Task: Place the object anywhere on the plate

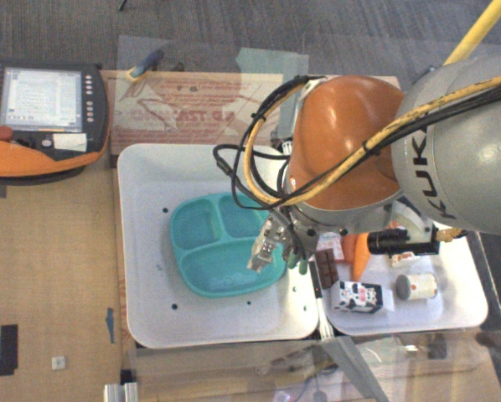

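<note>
A teal divided plate (217, 249) lies in the left white bin (142, 224). My gripper (265, 251) hangs below the orange wrist band, over the plate's right rim and just above its large front compartment. A small dark green piece (301, 263) shows right beside the gripper, near the wall between the bins; I cannot tell whether it is held. The big grey and orange arm hides the plate's far right corner and part of both bins.
The right bin (464, 308) holds an orange carrot-like piece (360, 254), a brown bar (325, 266), a black-and-white carton (358, 296) and a white cylinder (416, 287). A teach pendant (41, 115) lies at the far left of the bench.
</note>
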`<state>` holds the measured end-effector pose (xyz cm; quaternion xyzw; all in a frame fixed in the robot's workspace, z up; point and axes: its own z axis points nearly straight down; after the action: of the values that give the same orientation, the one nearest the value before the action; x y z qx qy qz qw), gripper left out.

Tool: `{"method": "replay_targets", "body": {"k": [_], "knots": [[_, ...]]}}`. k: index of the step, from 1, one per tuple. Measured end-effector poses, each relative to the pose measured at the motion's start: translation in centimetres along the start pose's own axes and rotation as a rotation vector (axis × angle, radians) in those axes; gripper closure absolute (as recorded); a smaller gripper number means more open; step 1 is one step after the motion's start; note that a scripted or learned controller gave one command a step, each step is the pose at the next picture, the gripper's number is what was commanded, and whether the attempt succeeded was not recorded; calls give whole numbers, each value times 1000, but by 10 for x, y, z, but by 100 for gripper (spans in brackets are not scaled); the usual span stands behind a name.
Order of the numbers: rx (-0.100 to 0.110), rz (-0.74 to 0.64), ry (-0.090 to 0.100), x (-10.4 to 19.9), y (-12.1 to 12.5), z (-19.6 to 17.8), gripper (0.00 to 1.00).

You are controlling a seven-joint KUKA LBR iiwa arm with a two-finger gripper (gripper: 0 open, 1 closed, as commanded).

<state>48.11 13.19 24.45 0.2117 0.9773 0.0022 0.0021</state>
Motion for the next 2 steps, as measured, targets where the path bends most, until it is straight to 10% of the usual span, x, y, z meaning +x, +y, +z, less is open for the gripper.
{"method": "replay_targets", "body": {"k": [1,2], "knots": [[0,0,0,0,0,0,0],[-3,2,-3,-1,0,-10,100]]}}
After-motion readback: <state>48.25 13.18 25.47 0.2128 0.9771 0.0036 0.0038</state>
